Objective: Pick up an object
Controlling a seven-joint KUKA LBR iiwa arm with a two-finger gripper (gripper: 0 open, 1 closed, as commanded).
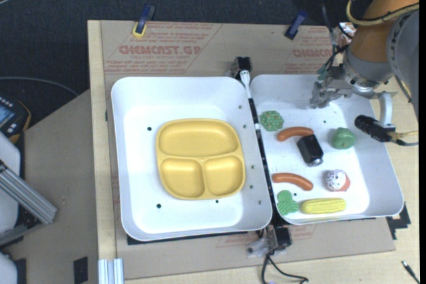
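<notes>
Metal two-finger pincer (324,94) low over back right corner of right white bin (383,173); can't tell its state, nothing seen in it. Nearest pick: orange sausage (294,134), forward-left of pincer, long axis running left-right. Black block (310,149) just beside it, green round toy (343,138) to the right. Yellow divided plastic tray (200,157) in left white bin (133,143), well apart.

Two white bins (126,143) sitting side by side, one yellow divided tray (200,157), two sausages (294,134), one corn cob (324,206), one black block (310,149), one green ball (343,138), one speckled white ball (336,180), two other green pieces (271,120)
</notes>
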